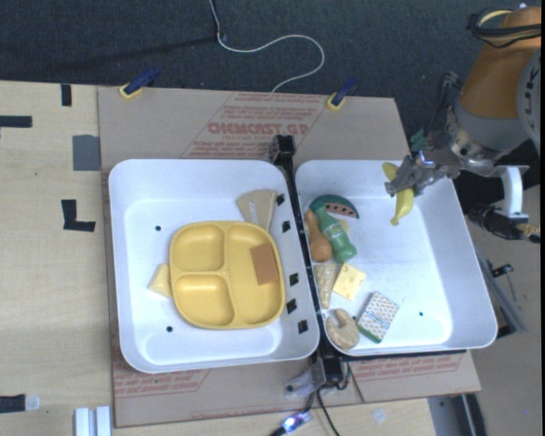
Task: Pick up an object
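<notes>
Right now I see the gripper (409,182) poised over the back right part of the right bin (454,271), close to its far rim, with the fingers closed on the upper end of a yellow banana (401,204). That banana hangs below the fingers with its long axis close to vertical in my view, upper end in the grip and lower tip pointing down toward the bin floor, slightly to the left. Whether the tip touches the floor I cannot tell. Around it the right bin has plenty of bare white floor: its whole right half and front right corner are open, and the right wall stands well apart from the banana. Clutter sits along the bin's left wall, next to the divider between the bins: a watermelon slice (337,208), a green bottle (338,237), an orange piece (318,242), a yellow cheese wedge (349,282), a patterned small box (377,316) and a tan round thing (341,329) near the front. All of these lie well apart from the banana. Over in the left bin (136,243) a yellow divided plate (209,280) takes up most of the middle, with a brown slab (265,263) lying on it and pale pieces tucked beside it. Both bins rest on cardboard (254,125) on the wooden tabletop (36,243).
</notes>
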